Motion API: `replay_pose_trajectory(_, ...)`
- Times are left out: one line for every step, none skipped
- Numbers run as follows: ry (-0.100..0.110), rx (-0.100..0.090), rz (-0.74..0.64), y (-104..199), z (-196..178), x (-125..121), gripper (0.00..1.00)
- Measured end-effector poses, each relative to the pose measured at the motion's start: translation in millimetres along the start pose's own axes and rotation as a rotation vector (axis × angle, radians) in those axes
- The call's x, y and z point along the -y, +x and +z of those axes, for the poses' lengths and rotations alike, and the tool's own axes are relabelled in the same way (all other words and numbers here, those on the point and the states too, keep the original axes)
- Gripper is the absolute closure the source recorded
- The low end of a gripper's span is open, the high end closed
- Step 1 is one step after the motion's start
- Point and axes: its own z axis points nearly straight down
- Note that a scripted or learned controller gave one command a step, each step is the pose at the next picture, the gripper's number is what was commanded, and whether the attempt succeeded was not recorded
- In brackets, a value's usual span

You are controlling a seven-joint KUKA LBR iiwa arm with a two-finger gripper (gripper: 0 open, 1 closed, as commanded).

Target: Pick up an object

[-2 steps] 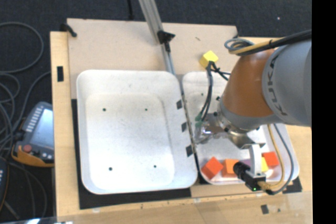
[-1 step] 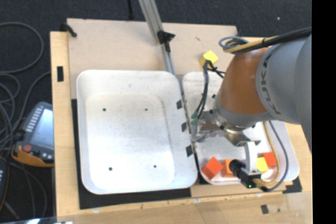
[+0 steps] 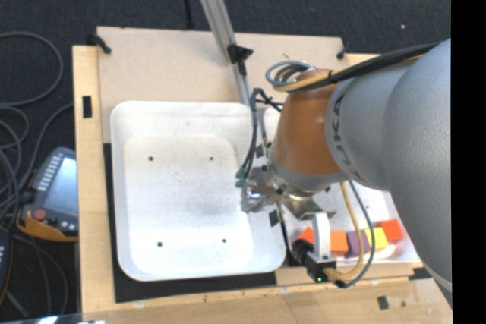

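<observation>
Your gripper (image 3: 266, 202) sits under the orange band of the arm (image 3: 357, 140), low over the seam where the 2 bins meet, and you cannot tell its state from here: the wrist covers it and what shows is a dark tangle of metal and cables.

The left bin (image 3: 129, 163) gives you wide bare floor, with its raised rim running along the far and left sides and the wooden bench (image 3: 152, 64) beyond it. The right bin (image 3: 380, 209) is almost wholly covered by the arm; a small strip of its floor shows near the front edge.

In that strip you can see a row of blocks: an orange block (image 3: 389, 231), a yellow block (image 3: 373, 240), a purple block (image 3: 357, 242) and another orange piece (image 3: 335, 242), packed touching one another. Their back halves are cut off by the arm and a cable loop, so shapes stay uncertain.
</observation>
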Motion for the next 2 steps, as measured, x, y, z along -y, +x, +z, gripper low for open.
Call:
replay_pose_trajectory(-0.002, 0.004, 0.013, -23, 0, -40, 1.00)
replay_pose_trajectory(-0.003, 0.003, 0.005, -7, 0, -83, 1.00)
